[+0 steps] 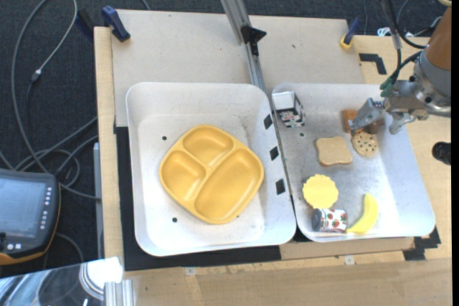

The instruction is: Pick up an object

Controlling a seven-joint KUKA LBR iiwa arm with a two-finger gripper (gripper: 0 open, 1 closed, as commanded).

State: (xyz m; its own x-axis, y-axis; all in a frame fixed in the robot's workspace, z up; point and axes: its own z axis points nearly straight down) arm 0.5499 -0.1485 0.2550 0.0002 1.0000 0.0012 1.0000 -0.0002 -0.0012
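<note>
Bench (179, 46) sitting on dark carpet, bearing left bin (143, 154) holding yellow divided plate (211, 173). Right of plate: right bin (409, 175) holding toast (334, 151), cookie (365, 145). Gripper (379, 120) hovering, fingers spread, beside cookie.

The right bin (423, 183) holds the loose things that could be picked. A slice of toast (333, 151) lies flat near the middle, tan with a darker crust. Just right of it lies a round chocolate-chip cookie (365, 145), pale brown with dark specks, flat on the bin floor. A small brown piece (348, 117) shows just above the cookie, partly hidden; what it is cannot be told. Below the toast lies a flat yellow disc with a wavy edge (320, 190). A small can (330, 220) rests on its side at the front wall, and a yellow banana (365, 215) curves just beside it. A small white box (286, 110) sits at the bin's back left corner.

The left bin (143, 154) holds a yellow divided plate (211, 173), lying flat with its three compartments facing up.
</note>
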